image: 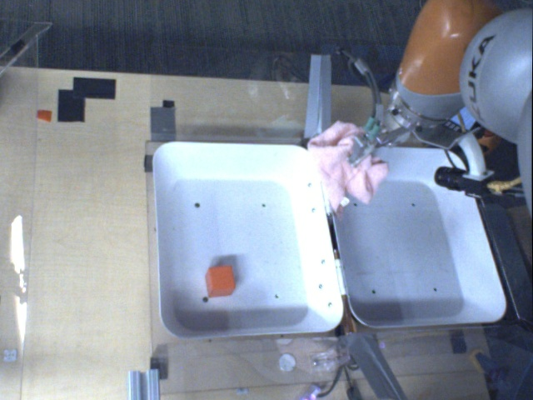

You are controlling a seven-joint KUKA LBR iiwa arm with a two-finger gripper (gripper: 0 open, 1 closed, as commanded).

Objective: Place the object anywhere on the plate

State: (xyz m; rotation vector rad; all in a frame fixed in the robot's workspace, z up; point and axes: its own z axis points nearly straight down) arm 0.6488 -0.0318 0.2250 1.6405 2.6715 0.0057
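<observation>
Two shallow white plastic bins sit side by side on the pale wooden bench [83, 248], and the grey arm with the orange band [466, 48] comes in over the far right corner. Its two-finger gripper [366, 144] is clamped on a crumpled pink cloth [346, 169]; you can see the fabric bunched right at the metal fingertips, with the rest drooping down from them. The cloth hangs over the far left corner of the right bin [416, 257], and part of it drapes across the divider where the two bins meet, spilling a little over the far right corner of the left bin [241, 223] too. Can't honestly say whether the bottom of the cloth touches the bin floor or just dangles above it.

Over in the left bin there's a small orange cube [221, 281], sitting near the near left corner, well apart from the cloth and the gripper. On the bench's far left side there are a couple of black block shapes [83, 97] and a tiny orange square [44, 116] beside them.
</observation>
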